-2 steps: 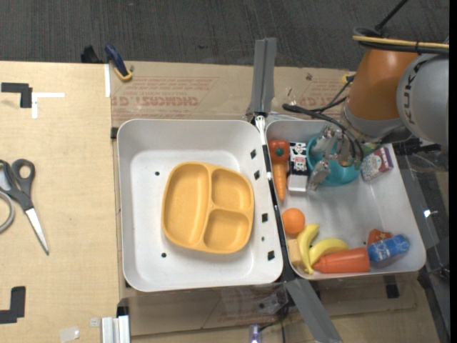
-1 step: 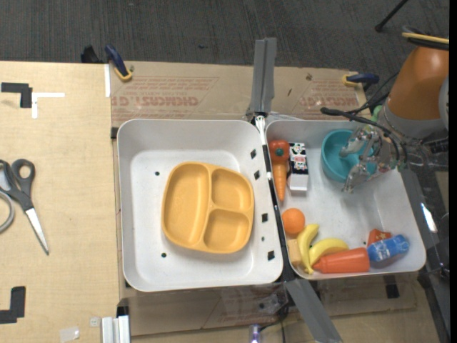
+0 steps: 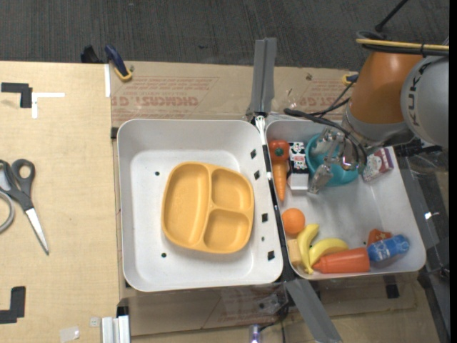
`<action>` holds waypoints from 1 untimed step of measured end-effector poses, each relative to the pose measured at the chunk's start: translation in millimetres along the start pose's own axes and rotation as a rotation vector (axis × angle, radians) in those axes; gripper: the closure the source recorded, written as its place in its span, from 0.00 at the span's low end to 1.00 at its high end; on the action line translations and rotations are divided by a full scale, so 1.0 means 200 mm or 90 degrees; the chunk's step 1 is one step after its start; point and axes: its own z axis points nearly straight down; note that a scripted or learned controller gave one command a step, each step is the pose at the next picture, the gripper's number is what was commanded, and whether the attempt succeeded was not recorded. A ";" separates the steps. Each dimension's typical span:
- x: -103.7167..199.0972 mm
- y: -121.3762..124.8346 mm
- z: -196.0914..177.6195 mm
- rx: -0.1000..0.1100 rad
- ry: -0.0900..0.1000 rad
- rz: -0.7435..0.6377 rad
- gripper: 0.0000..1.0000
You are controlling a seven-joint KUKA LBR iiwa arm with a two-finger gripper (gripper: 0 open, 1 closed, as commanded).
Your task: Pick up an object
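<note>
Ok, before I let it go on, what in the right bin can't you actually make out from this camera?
- Gripper: whether it grips anything; wrist hardware and cables clutter it in the camera view.
- Teal object: mostly covered by the gripper, so its identity is unclear.
- Black-and-white package: print too small to read.
- Packet by the far wall: partly behind the arm, label illegible.
- Blue bottle: label too small to read.

The grey arm (image 3: 428, 98) bears the letters "KU", and the cardboard sheet (image 3: 182, 91) carries unreadable mirrored red print.
</note>
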 end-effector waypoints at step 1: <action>-0.04 -0.27 -0.14 0.001 -0.002 -0.065 0.00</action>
